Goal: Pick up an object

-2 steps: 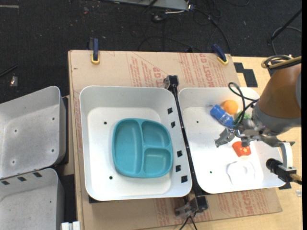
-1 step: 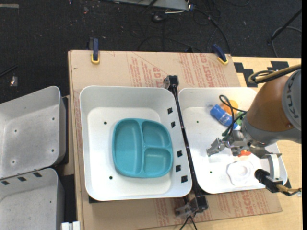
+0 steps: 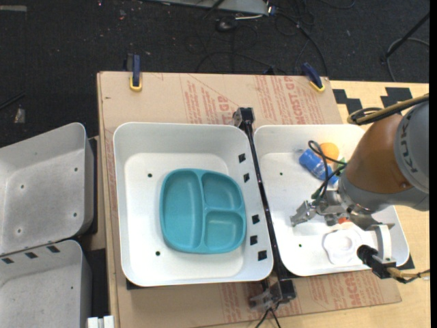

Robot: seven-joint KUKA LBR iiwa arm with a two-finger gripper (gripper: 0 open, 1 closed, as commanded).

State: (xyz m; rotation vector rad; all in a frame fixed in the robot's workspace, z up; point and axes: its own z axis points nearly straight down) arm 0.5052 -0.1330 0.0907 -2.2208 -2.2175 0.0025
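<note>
My gripper (image 3: 302, 216) hangs low over the middle of the right bin (image 3: 287, 149), at the end of the grey arm with its orange band (image 3: 379, 162). Nothing shows in its grasp. A blue cylinder-like object (image 3: 313, 162) lies at the back of that bin, up and to the right of the gripper. An orange ball (image 3: 330, 149) rests just behind it. A white rounded object (image 3: 341, 245) sits near the bin's front right, hard to make out against the white floor.
The left bin (image 3: 136, 149) holds a teal divided plate (image 3: 203, 210). A black divider (image 3: 259, 190) runs between the two bins. Grey metal trays (image 3: 41, 183) lie off the bench to the left.
</note>
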